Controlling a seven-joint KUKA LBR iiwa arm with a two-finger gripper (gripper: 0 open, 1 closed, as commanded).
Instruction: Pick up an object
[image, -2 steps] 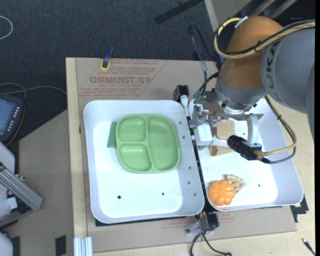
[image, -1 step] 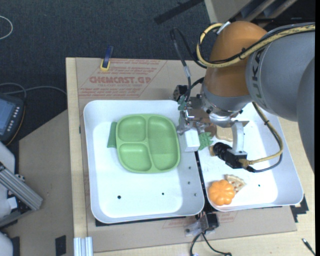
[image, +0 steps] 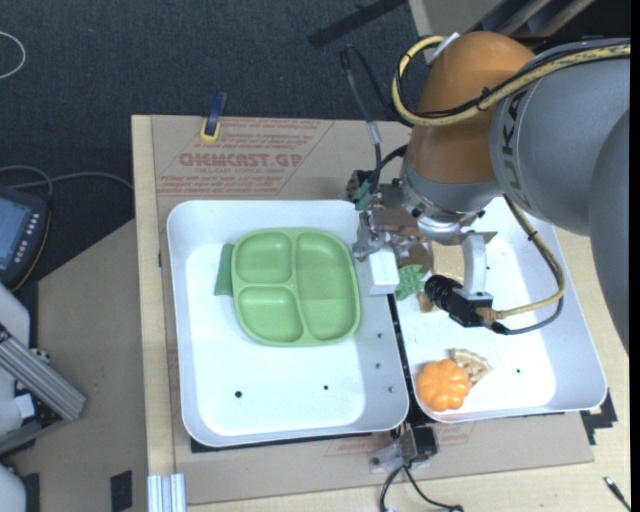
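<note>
Orange object (image: 443, 385): a small pumpkin-like piece lay nearest the camera, at the near edge of the right bin (image: 545, 385).
Tan piece (image: 468, 362): a pale, ragged-looking item sat just behind the orange object and touched it; what it was could not be told.
Left bin (image: 270, 400): a shallow white tray stood beside the right bin, their inner rims meeting in the middle of the worktop (image: 165, 400).
Green plate (image: 296, 285): a light green divided plate with three compartments lay in the far half of the left bin, with a darker green flat item (image: 222, 270) showing from under its left edge.
Tool (image: 392, 268): it hung low over the seam between the two bins, beside the plate's right edge; whether it was spread or pressed together could not be told, and no object showed in its grip.
Dark green item (image: 412, 282): a small leafy-looking piece lay in the right bin just beside the tool, partly hidden by it.
Arm (image: 470, 120): grey body with an orange band came in from the right, above the right bin, with yellow and black cables looped around it.
Cardboard sheet (image: 250, 155): brown, printed in red letters, lay under the bins at the far side.
Clip (image: 212, 120): a blue and yellow clip sat on the far edge of the cardboard.
</note>
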